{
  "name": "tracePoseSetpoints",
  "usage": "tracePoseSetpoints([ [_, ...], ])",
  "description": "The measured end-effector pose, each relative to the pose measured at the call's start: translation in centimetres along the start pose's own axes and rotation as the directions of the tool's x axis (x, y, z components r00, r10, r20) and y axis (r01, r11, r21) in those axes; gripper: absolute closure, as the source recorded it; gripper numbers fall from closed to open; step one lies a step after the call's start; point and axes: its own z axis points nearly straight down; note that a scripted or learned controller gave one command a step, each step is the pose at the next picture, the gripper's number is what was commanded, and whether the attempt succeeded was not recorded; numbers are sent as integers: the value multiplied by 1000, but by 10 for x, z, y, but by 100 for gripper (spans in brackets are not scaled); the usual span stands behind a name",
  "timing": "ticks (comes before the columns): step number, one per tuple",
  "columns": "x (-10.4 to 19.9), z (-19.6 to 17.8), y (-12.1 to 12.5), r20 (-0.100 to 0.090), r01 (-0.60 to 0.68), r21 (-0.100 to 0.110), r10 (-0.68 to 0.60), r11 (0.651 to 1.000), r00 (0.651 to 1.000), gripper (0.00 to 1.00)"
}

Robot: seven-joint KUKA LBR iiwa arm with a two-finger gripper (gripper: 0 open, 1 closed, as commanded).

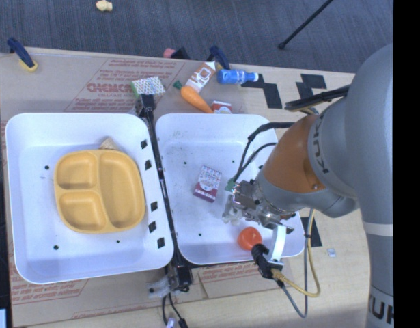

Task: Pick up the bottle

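The arm (pixel 312 162) reaches low into the right bin (pixel 189 132), its bulk covering that bin's right side. The left bin (pixel 25 142) lies well off to the gripper's left, with a yellow divided plate (pixel 100 188) in it.

Main risk, as a judgement: the gripper (pixel 240 207) is in the right bin, but the only bottles seen are outside it. The blue bottle (pixel 235 77) lies on its side on the bench (pixel 80 80), well beyond the gripper past the bin's far rim. A small white bottle with an orange label (pixel 199 78) lies just left of the blue one. A close here would likely grab nothing, or the wrong thing. The red-and-white packet (pixel 208 183) is just to the gripper's left. The orange round object (pixel 249 238) sits just on its near side and could get nudged or pinched instead. A carrot-like toy (pixel 196 100) near the bottles may add confusion later. A bottle hidden under the arm cannot be ruled out.

The gripper hangs close to the bin floor. Whether it is clenched or released cannot be told from this angle. Nothing is visibly held, and contact with the floor is unclear.
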Motion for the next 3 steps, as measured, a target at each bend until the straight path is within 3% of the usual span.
tracePoseSetpoints([
  [1, -42, -152, 17, 2, 23, -6, -23, 1000, 1000, 100],
  [2, 4, -71, -2, 2, 180, -2, -180, 984, 984, 100],
  [3, 30, -65, -12, 3, 538, -1, -538, 843, 843, 100],
])
